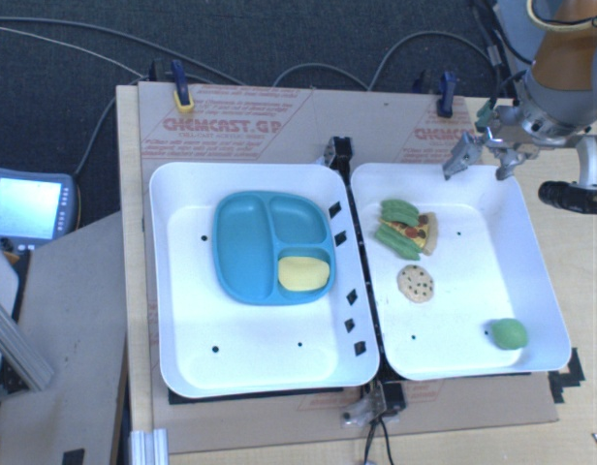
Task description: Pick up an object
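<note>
My gripper (484, 164) hangs over the far rim of the right bin (541, 269), its two fingers spread apart with nothing between them. In that bin lie green pea pods (399, 223) beside a pizza slice (416, 231), a round cookie (415, 284) just in front of them, and a green ball (509, 333) in the near right corner. The left bin (182, 327) holds a blue divided tray (242, 260) with a yellow object (303, 273) in its near right compartment.
Both bins sit on a cardboard sheet (279, 114) held by blue clamps (181, 95) at the far edge. A black divider with clips (349, 260) runs between the bins. A pendant screen (27, 206) sits off the bench to the left.
</note>
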Controlling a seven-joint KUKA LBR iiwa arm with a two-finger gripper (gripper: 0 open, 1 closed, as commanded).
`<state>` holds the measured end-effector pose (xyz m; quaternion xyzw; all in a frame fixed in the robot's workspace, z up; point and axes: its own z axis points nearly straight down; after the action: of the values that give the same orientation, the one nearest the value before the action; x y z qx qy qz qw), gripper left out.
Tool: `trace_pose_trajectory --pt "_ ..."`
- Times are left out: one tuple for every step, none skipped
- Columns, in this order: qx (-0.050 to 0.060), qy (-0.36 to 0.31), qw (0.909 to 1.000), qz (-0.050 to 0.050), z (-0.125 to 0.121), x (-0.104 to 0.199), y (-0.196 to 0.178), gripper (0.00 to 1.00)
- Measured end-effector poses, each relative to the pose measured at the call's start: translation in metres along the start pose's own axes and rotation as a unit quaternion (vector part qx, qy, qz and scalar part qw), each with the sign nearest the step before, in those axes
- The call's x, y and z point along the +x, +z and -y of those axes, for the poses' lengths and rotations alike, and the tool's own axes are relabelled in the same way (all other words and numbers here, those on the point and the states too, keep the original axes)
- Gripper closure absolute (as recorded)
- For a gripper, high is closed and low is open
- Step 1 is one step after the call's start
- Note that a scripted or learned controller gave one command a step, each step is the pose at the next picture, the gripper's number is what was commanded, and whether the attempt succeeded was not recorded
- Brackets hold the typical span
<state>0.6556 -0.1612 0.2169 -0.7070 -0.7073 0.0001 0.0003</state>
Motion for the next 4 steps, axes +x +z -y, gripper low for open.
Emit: trace_pose_trajectory --pt "0.003 -0.001 1.0000 -0.001 -0.004 0.001 0.062 0.00" --pt "0.003 -0.001 1.0000 -0.001 0.000 0.008 0.107 0.00" --pt "-0.003 0.000 1.0000 0.001 -0.002 0.008 0.129 0.00" --pt "-0.006 -0.001 1.0000 0.000 -0.004 0.009 0.115 1.00"
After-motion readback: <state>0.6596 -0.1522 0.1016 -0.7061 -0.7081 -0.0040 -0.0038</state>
